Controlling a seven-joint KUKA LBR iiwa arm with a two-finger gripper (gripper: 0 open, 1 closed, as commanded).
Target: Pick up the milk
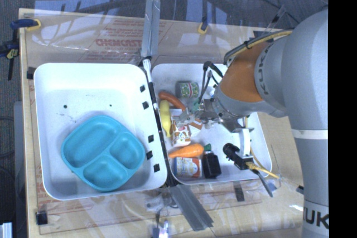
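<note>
A small white and red milk carton (181,132) lies in the right bin (256,145), between a yellow banana (165,117) and the gripper. The gripper (201,115) hangs low over the middle of that bin, just right of the carton and close to it. Whether it touches the carton is not clear. The grey arm with its orange band (240,82) reaches in from the right and hides the bin's back right part.
The right bin also holds a green can (188,89), an orange sausage-like item (172,101), a carrot (187,150), a jar (187,167) and a black block (211,165). In the left bin (50,86) lies a blue divided plate (103,152).
</note>
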